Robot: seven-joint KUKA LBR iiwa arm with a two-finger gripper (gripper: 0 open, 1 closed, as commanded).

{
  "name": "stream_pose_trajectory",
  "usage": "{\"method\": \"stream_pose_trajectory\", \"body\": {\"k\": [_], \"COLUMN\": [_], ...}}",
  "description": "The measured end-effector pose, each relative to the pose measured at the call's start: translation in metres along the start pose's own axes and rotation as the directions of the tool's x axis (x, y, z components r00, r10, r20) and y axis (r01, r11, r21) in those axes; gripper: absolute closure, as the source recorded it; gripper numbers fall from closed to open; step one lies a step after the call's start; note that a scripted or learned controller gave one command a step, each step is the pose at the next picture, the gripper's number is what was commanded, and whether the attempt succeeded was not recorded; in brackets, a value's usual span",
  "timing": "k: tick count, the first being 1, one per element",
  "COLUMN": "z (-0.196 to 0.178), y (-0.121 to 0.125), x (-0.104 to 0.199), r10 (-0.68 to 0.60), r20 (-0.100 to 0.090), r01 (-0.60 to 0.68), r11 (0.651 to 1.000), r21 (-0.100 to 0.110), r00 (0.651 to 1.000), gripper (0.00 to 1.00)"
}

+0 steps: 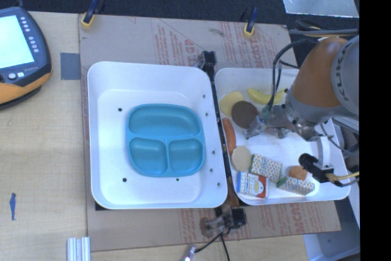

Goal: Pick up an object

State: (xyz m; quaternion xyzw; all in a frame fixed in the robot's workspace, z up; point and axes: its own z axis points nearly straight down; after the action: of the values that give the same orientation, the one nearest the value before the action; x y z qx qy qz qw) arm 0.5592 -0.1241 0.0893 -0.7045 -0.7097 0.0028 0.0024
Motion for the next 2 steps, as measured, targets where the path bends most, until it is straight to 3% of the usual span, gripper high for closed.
{"method": "stream_pose_trajectory", "body": {"k": [1,2], "z": [-0.001,-0.001], "y": [0.059,0.096], "x": [0.018,0.024], "r10": [0.002,0.006], "r20": [-0.001,0.0], "r01": [-0.002,-0.006], "r11": [1.0,1.0], "r21": [-0.001,0.001], "r00": [1.0,1.0], "gripper": [0.0,0.0]}}
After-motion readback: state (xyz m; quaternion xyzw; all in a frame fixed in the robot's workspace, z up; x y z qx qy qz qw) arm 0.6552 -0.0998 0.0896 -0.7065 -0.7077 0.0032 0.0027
